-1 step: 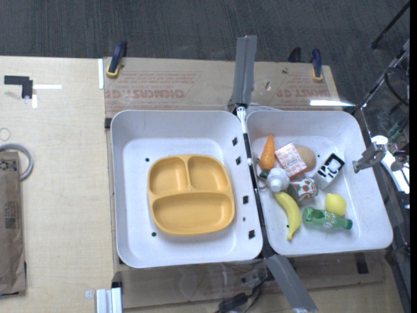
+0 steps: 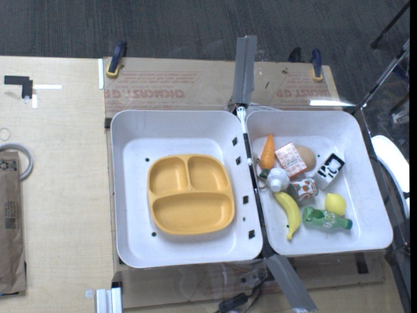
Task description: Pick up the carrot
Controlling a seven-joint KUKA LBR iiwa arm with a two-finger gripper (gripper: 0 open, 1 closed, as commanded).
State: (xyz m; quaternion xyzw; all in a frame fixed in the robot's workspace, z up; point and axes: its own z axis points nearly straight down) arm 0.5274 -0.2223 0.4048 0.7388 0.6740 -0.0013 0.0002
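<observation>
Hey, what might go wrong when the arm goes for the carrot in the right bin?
The carrot lies close to the right bin's left wall, so a finger may hit that wall. The red-and-white packet lies just beside it and the white ball sits near its lower end, so a finger could catch or push those instead.

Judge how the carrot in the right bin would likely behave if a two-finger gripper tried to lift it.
The carrot looks like a stiff toy, so probably light and unbending. Its tapered, rounded body could slip from the fingers or roll if nudged. It lies near the bin wall, close to the red-and-white packet, so finger room looks tight.
</observation>
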